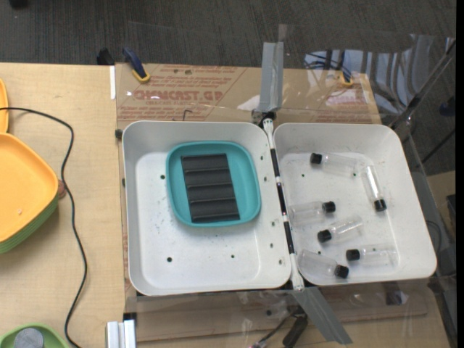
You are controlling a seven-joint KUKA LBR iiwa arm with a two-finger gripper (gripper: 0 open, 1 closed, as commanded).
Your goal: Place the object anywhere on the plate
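Sitting in the left bin (145, 259), a teal plate (213, 184) carries a black ribbed insert (209, 188). Right bin (413, 216) at 3 o'clock holds six clear black-capped vials (372, 183). Fingers' state: can't tell.

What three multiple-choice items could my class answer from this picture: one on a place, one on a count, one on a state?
1. Where does the teal plate lie?
A. in the left bin
B. in the right bin
C. on the wooden bench

2. How many black caps show in the right bin?
A. two
B. six
C. ten

3. How do the clear vials stand with the task?
A. all are on the plate
B. one is on the plate
C. none is on the plate

Answers:
1 A: the teal plate sits inside the left bin, in its upper half.
2 B: six black caps can be counted in the right bin.
3 C: every one of the clear vials lies in the right bin, and the plate bears only its dark ridged insert.
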